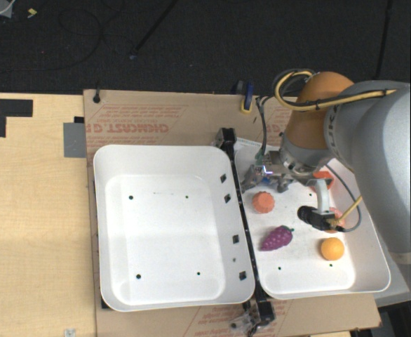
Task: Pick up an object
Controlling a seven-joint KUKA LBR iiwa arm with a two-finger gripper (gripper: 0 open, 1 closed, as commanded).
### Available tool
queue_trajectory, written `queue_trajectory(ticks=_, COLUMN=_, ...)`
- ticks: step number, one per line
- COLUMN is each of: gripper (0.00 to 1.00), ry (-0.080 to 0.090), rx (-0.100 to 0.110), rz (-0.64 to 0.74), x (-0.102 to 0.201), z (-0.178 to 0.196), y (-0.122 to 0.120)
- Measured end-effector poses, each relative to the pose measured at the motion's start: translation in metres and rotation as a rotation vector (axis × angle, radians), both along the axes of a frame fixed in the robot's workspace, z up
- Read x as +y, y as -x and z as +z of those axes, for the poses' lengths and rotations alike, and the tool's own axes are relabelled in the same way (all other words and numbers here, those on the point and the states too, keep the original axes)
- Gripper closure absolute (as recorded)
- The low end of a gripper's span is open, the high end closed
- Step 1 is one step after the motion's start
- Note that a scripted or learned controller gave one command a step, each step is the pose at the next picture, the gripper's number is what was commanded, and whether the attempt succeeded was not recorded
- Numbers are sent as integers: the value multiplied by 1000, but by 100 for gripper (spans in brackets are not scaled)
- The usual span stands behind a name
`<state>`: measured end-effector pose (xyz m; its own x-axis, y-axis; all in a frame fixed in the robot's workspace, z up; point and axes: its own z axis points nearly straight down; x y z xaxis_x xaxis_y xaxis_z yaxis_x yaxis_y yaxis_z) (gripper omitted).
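A pale wood-grain counter point(30, 216) is lying under a brown cardboard sheet point(156, 118) printed with red lettering. Black and grey patches point(72, 137) are sitting on the wood at left. Beyond, dark carpeted floor point(191, 34) is stretching away, with cables point(156, 27) trailing across it.

Two bins sit side by side on the worktop point(37, 209). In the right bin point(360, 276), the round fruit point(264, 202) lies just below the claw point(267, 177), the grape bunch point(277, 238) nearer the front, the ball point(332, 248) to its right. The left bin point(114, 188) adjoins it.
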<state>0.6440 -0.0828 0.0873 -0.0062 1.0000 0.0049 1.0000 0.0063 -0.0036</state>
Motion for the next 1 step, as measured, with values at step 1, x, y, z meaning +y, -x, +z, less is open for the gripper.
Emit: queue_trajectory(ticks=1, gripper=100, ry=4, rx=1, rz=-6, x=-5, z=10, y=0)
